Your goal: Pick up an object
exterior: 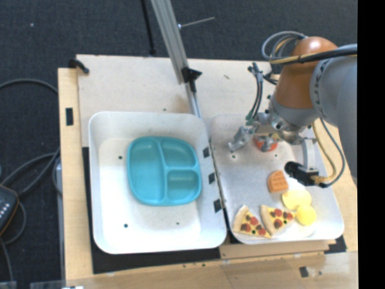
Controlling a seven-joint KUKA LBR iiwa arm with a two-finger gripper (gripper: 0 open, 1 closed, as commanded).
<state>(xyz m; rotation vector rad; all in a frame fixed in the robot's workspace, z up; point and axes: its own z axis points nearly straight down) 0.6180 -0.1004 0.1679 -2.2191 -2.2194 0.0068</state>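
Observation:
My gripper [255, 138] hangs over the back part of the right bin [240, 179], under the orange-banded wrist. A small red-orange toy [265, 142] lies right beneath it, partly hidden by the gripper body, and I cannot tell whether it is held. Toward the bin's front right lie an orange toy piece [277, 181], two yellow pieces [296, 198] [305, 215] and two pizza slices [251, 223] [277, 216].
The left bin [108, 221] holds a blue divided plate [163, 170]. A slanted metal post [174, 38] rises from behind the bins, near their shared edge. A black clip with cables [302, 173] hangs off the arm just above the orange piece.

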